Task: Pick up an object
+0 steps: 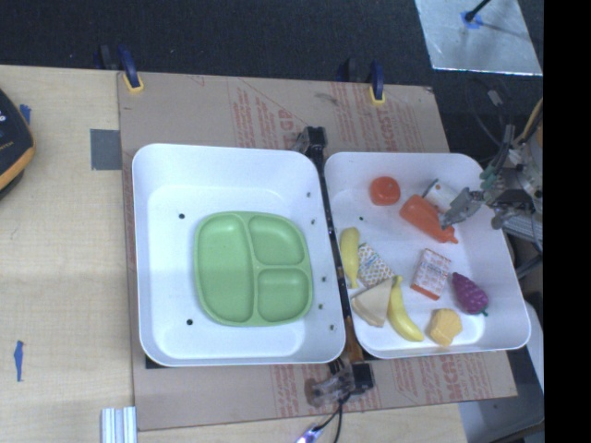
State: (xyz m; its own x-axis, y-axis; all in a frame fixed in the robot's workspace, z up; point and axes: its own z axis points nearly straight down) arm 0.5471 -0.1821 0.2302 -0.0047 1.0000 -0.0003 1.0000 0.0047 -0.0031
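The orange carrot-shaped plastic toy lies unlifted at two o'clock in the right shallow white bin, the grey two-finger gripper touching its right end, grip impossible to tell, picking undone.

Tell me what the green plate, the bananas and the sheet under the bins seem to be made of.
Green plate: likely moulded plastic, matte, uniform colour with three smooth pressed sections. Bananas: probably plastic toy food, evenly yellow and slightly glossy, though real fruit cannot be ruled out. Sheet: cardboard, dull brown with faded red print, held by clamps at its far edge.
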